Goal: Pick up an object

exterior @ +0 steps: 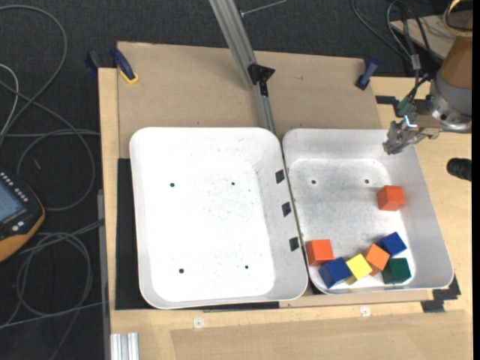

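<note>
The fingers (394,142) are small, grey and metal, and they hang over the top right edge of the right bin (337,163). I cannot tell if they are spread or pinched, because they are too small and blurry. Nothing shows between them. Above them the arm (454,88) is round and grey, and it comes in from the right side, tilted down toward the bin.

Just below the fingers, apart from them, a red-orange block (391,198) sits alone on the bin floor. It is a small cube with flat sides.

More cubes sit crowded near the front edge of that bin: an orange block (319,250), a blue block (335,271), a yellow block (358,266), another orange one (377,256), a second blue block (392,243) and a dark green block (397,271). Most of them touch each other.

Both bins are white, shallow, smooth trays with round corners and grey speckles. The left bin (206,208) sits just beside the right one. They rest on a tan wooden desk (187,81).
</note>
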Motion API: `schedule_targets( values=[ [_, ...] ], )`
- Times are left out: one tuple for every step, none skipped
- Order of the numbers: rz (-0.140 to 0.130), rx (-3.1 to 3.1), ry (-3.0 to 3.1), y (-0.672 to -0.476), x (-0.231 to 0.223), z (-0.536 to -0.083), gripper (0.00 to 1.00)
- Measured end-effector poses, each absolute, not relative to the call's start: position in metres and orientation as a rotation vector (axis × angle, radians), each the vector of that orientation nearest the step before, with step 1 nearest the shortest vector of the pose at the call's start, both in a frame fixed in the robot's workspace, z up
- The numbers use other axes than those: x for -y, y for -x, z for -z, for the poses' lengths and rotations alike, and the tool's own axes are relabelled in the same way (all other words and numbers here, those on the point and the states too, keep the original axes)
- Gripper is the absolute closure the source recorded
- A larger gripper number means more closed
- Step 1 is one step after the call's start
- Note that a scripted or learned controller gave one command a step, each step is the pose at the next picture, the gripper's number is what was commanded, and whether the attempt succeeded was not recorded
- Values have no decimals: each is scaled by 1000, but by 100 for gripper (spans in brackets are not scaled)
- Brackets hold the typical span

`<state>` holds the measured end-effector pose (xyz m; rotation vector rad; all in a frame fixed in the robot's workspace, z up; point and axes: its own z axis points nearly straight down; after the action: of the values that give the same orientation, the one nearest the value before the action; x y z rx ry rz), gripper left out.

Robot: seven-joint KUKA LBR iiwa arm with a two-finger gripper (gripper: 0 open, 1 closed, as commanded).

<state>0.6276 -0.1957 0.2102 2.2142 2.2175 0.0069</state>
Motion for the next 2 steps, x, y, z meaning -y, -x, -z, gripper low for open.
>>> schedule_targets(
  values=[
    [-6, -2218, -2214, -622, 191, -260, 100],
    [-5, -2219, -2215, -623, 191, -295, 100]
  ],
)
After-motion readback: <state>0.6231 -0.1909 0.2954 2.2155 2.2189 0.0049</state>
